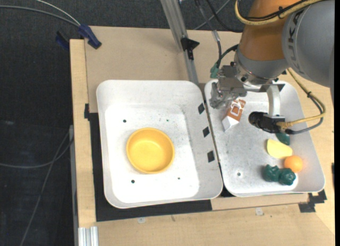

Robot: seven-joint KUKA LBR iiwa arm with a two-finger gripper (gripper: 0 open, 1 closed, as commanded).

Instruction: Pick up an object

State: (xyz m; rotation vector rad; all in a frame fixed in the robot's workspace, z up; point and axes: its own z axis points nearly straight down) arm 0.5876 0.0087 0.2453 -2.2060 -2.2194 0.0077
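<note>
Over the right bin (249, 184), the gripper (227, 113) has its fingers closed around a small orange-and-white carton (234, 113), which looks slightly raised; lifting it clear seems to remain.

Robotics lab: wooden bench (133, 53), twin white bins (154, 93), loose cables (37, 0).

bowl (150, 150) yellow | bins (159, 93) white, speckled | carton (235, 112) orange-white | ball (292, 163) orange | toy (279, 174) green
</note>
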